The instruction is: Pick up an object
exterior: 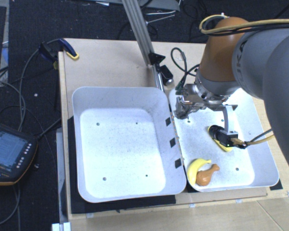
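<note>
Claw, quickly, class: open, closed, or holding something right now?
Claw: cannot be told from this view; it sits over the right bin.

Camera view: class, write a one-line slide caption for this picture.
KUKA arm's gripper hangs over the right bin, apart from a yellow banana and orange drumstick toy.

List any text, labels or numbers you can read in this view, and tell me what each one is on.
"KU": pale letters on the arm's grey casing, beside the orange band; the rest of the word is cut off.
Pendant screen, left of the bench: lit display, text too small to read.
Left bin and right bin: no lettering visible.
</note>
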Controlling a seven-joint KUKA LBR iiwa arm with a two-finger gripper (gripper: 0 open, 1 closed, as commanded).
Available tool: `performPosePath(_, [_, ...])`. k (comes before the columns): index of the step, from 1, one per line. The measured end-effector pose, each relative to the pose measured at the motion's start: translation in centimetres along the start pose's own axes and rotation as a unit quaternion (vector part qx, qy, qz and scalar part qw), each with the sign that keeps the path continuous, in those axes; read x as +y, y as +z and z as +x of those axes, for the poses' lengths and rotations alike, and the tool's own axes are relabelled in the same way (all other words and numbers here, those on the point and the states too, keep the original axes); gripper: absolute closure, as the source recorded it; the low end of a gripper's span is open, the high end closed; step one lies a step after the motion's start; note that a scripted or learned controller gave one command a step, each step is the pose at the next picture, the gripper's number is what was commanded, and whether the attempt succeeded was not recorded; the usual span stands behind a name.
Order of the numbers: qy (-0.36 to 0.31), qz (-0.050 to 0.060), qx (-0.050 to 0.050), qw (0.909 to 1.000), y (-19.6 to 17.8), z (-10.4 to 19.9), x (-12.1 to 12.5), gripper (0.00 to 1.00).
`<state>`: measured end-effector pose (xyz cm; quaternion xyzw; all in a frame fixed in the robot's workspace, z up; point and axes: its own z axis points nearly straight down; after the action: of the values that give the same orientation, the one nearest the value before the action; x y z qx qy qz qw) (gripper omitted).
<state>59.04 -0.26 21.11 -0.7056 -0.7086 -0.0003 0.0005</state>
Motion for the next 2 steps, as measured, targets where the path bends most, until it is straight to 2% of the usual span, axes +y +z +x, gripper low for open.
performPosePath(1, [0.0,0.0,0.0,1.0,0.0,4.7,2.4,1.0])
performPosePath(2, [0.0,-0.001,0.0,1.0,-2.2,10.0,4.9,1.0])
